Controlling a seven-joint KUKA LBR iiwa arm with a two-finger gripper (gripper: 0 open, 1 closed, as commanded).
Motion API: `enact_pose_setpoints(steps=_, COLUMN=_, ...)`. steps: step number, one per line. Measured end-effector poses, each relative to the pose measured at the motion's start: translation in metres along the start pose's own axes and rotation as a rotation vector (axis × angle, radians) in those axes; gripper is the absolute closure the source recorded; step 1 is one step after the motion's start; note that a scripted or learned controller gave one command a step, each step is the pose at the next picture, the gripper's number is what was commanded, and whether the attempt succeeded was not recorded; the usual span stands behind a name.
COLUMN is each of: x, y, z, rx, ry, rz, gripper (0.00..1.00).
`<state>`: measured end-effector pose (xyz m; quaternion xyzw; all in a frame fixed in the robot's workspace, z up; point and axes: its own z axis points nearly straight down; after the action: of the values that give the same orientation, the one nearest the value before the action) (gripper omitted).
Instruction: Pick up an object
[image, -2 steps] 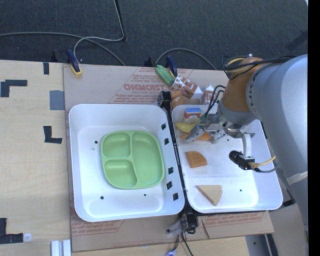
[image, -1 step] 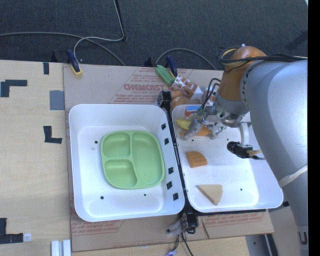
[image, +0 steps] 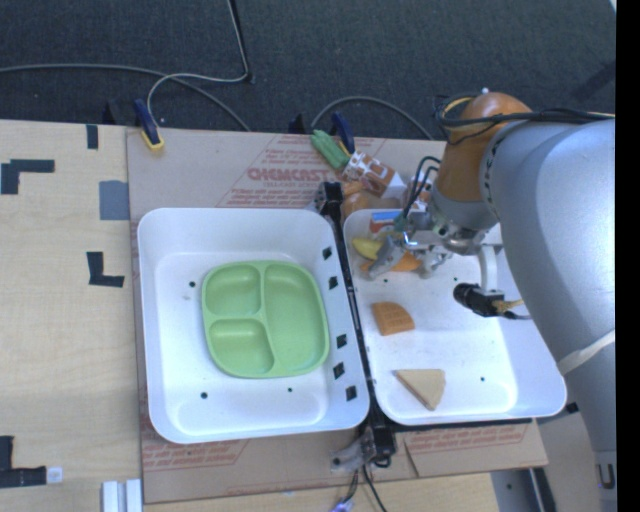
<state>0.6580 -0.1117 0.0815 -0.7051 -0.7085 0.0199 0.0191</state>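
Gripper (image: 405, 250) of mine is down in the far part of the right bin (image: 520, 395), sitting in a small cluster of toys: yellow piece (image: 366, 246) just left of it, orange piece (image: 404, 265) touching below. Can't tell if anything is held. Nearer me than the gripper, apart from it, lie an orange block (image: 393, 318) and a tan wedge (image: 422, 386); well left, the green divided plate (image: 265, 317) fills the left bin (image: 165, 330).

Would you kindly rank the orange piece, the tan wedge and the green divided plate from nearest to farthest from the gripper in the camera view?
From the gripper:
1. Orange piece, right bin, just below it.
2. Tan wedge, right bin's lower part.
3. Green divided plate, left bin.
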Motion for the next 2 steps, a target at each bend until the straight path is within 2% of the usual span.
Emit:
enact_pose_setpoints(steps=1, x=0.013, y=-0.055, z=-0.001, rx=-0.055, ry=0.0, rz=0.005, gripper=0.0)
enact_pose_setpoints(steps=2, x=0.018, y=-0.024, z=-0.002, rx=-0.056, ry=0.0, rz=0.004, gripper=0.0)
